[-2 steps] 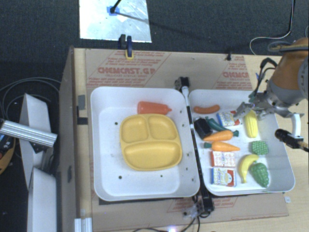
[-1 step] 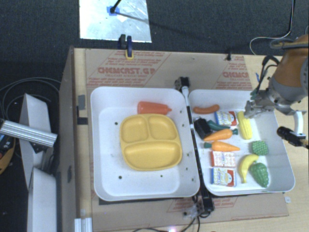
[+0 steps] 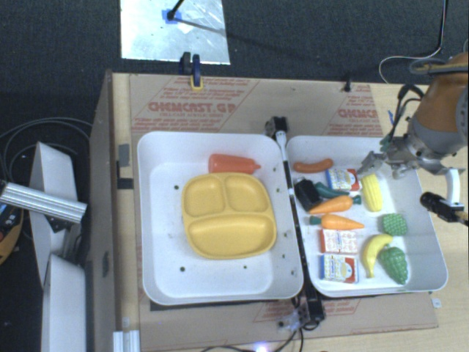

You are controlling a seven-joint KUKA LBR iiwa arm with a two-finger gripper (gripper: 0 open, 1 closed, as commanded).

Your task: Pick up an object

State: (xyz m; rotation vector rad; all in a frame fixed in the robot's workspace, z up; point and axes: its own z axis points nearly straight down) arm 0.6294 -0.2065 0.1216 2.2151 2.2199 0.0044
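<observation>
On your bench, the left white bin (image 3: 157,218) holds a yellow divided plastic plate (image 3: 227,215) at its middle, with an orange toy carrot (image 3: 233,163) against its far edge. The right white bin (image 3: 432,259) holds a toy corn cob (image 3: 372,192) near its far edge and a yellow toy banana (image 3: 375,251) toward its near right corner.

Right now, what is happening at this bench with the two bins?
A grey and orange robot arm reaches in from the right over the right bin, which holds toy food. Its gripper hovers near the corn cob at the bin's upper part, and I see nothing between its fingers. The left bin holds a yellow divided plate and an orange carrot behind it. No pick looks done yet.
</observation>
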